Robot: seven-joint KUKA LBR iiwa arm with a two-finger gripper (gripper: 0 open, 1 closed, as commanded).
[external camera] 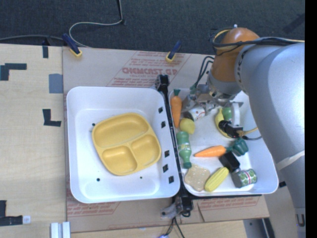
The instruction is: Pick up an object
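I had the gripper (208,102) down in the right bin (262,182), back edge; couldn't tell its state. Lemon (186,126) sat just beside it, near the bin's left wall: probably light, hard, slick plastic, so grab across its middle.

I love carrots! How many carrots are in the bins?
2. One carrot lies along the right bin's left wall; another carrot lies mid-bin. The arm covers part of the bin, so more may hide.

Yellow divided tray (127,143) in left bin (79,133), toy food crowding right bin (265,175), claw (207,103) low above it
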